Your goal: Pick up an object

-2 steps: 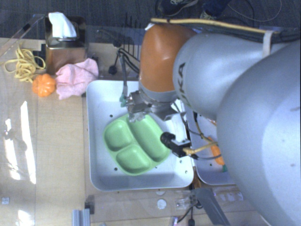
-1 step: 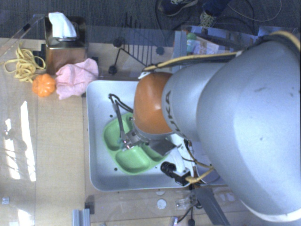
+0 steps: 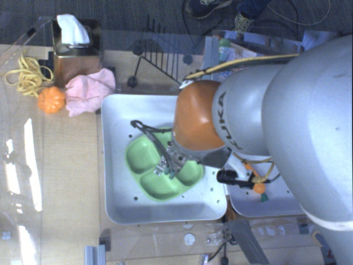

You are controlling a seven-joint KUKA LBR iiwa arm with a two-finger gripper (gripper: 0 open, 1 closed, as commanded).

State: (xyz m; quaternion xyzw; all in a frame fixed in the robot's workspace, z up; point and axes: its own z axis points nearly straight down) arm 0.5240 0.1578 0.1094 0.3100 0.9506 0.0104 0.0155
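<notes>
A green sectioned plate (image 3: pixel 144 158) lies flat in the left white bin (image 3: pixel 113 164). My gripper (image 3: pixel 166 165) is low over the plate's middle right, under the arm's orange band (image 3: pixel 196 117). A thin dark curved piece (image 3: pixel 144 132) stretches from the gripper toward the plate's upper left; I cannot tell what it is. The arm hides the plate's right part. Nothing shows clearly as held.
In the right bin (image 3: pixel 276 207), mostly covered by the arm, lies a small orange and green toy (image 3: pixel 258 189). On the bench to the left are a tissue box (image 3: pixel 74 46), a pink cloth (image 3: pixel 88 91), a small orange ball-like thing (image 3: pixel 51 99) and yellow cord (image 3: pixel 25 73).
</notes>
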